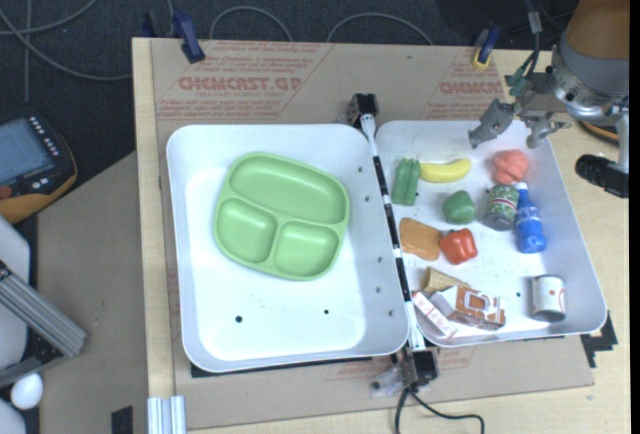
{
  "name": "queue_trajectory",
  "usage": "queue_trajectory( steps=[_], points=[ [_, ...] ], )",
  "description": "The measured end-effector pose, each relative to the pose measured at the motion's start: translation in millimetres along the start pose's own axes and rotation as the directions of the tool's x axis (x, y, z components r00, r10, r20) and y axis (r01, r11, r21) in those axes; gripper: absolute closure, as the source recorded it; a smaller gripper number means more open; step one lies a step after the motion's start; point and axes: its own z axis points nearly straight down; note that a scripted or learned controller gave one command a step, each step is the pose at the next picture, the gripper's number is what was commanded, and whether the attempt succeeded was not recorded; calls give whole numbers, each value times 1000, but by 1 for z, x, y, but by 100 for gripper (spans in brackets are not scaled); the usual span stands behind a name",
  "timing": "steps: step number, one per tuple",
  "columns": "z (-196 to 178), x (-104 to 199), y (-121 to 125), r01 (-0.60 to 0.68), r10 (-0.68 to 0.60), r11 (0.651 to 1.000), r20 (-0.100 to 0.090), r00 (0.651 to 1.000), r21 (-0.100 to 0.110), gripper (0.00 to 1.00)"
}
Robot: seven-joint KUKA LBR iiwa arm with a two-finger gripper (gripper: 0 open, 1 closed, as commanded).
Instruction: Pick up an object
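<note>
My gripper (511,129) hangs over the far edge of the right bin (578,252), open, with nothing between its fingers. Just below it lie a pink-orange lump (510,165) and a yellow banana (445,169). Further down the bin are a green stick-shaped piece (405,180), a green pepper (459,206), a dark can (500,207), a blue bottle (528,228), an orange bread piece (420,240), a red pepper (459,245), a white can (546,296) and red-and-white packets (466,308).
The left bin (200,312) holds a green divided plate (282,216). A black divider (385,212) runs between the bins. Blue clips (187,37) (485,46) sit on the far edge of the cardboard-covered bench. Cables lie on the floor behind.
</note>
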Motion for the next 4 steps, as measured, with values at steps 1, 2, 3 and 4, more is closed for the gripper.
queue_trajectory(
  steps=[1,2,3,4],
  points=[
    [113,11,-7,0,0,1000,0,1000,2,0],
    [144,26,-36,0,0,1000,-2,1000,3,0],
    [133,26,-35,-1,1,1000,0,1000,-1,100],
    [42,92,0,1,-1,1000,0,1000,-3,100]
  ],
)
